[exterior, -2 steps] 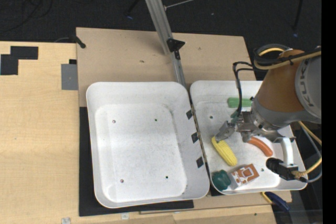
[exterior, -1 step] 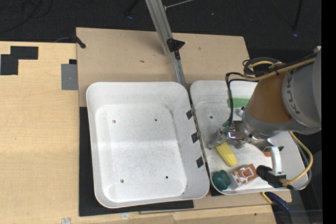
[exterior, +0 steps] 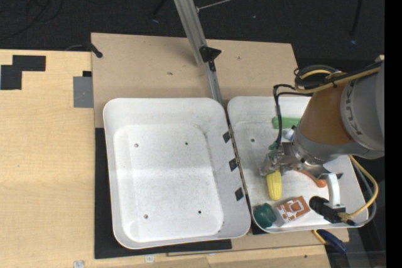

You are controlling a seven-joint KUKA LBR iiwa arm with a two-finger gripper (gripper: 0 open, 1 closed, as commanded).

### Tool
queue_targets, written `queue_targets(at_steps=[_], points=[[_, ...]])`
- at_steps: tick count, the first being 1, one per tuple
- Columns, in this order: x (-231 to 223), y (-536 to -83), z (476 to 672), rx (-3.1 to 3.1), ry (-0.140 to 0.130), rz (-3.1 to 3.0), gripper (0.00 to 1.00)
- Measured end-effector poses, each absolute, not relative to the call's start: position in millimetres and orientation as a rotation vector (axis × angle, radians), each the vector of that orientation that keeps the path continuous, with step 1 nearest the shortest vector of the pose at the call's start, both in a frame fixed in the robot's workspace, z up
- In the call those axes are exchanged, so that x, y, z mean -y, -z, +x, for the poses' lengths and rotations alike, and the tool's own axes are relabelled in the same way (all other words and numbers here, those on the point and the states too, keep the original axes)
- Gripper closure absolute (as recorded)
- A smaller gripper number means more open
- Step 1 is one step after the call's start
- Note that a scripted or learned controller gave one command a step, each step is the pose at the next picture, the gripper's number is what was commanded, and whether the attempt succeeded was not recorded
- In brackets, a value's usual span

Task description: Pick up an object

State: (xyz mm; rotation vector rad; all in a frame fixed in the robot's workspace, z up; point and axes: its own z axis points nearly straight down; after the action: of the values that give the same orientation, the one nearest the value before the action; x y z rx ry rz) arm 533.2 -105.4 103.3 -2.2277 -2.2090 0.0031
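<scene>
Camera view: you see the arm (exterior: 342, 116) reaching in from the right over the right bin (exterior: 248, 113), with the gripper (exterior: 276, 166) low above the bin floor. A yellow object (exterior: 274, 185) lies just below the gripper; you cannot tell whether the two touch, or how the grip stands. Near the front edge sit a dark green object (exterior: 265, 215) and, beside it, an orange-and-white packet (exterior: 293, 208). A green item (exterior: 287, 122) lies further back, partly behind the arm. The left bin (exterior: 119, 113) stands alongside.
</scene>
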Motion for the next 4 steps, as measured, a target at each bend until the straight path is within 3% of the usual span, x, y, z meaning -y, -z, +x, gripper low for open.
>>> queue_targets(at_steps=[1, 3, 4], points=[[107, -160, 543.1, 2.223, 0.002, -2.222, 1.00], [106, -272, 541.9, 2.224, 0.003, -2.222, 1.00], [52, -275, 532.6, 2.223, -0.002, -2.214, 1.00]])
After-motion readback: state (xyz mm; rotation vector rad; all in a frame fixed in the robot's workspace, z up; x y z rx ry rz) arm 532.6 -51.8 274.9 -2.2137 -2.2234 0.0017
